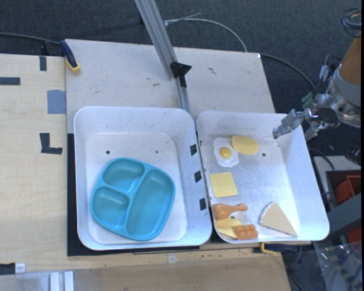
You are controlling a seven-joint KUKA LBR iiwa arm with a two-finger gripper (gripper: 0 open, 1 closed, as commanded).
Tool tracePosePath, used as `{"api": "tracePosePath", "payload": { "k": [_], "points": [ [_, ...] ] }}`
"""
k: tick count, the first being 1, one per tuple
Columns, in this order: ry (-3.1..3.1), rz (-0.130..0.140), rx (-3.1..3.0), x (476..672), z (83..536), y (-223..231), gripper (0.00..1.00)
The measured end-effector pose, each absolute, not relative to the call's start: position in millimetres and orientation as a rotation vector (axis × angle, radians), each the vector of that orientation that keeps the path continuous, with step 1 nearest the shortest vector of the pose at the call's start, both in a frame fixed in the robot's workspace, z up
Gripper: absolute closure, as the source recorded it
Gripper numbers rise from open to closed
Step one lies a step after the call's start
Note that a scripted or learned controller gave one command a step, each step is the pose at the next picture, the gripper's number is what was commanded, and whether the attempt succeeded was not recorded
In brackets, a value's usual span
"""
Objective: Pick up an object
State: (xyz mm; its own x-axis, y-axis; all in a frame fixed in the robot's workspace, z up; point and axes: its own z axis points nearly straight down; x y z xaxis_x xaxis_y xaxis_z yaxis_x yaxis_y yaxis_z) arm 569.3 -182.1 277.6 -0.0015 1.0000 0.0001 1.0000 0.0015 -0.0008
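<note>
1. Nearest, in the right bin (pixel 303 162), a drumstick (pixel 229 210), a waffle piece (pixel 245 231) and a pale wedge (pixel 277 219) lay untouched; the blue divided plate (pixel 133 197) sat in the left bin (pixel 85 162).
2. Farther in, the yellow square (pixel 223 184), fried egg (pixel 225 153) and yellow lump (pixel 246 145) also rested in place (nothing lifted, I judged).
3. Farthest right, the gripper (pixel 289 125) hung at the bin's far-right rim with nothing between its fingers; whether they were spread I cannot tell. The whole pick remained.

Legible text: none on any surface.
Bins (pixel 85 162): plain white, unlabelled.
Blue plate (pixel 133 199): unmarked.
Bench tape (pixel 48 143): dark angular strips, possibly alignment marks; they form no letters or numbers.
Toy food (pixel 223 185): no printing visible at this resolution.
</note>
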Motion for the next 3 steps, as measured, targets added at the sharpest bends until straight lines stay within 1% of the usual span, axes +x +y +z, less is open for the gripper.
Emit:
{"api": "tracePosePath", "payload": {
  "k": [1,2,3],
  "points": [
    [-2.224,0.001,-2.218,569.5,287,-182,1.00],
    [-2.226,-0.002,-2.225,571.8,338,-201,1.00],
    [-2.226,0.004,-2.217,657.0,290,-209,1.00]
  ]
}}
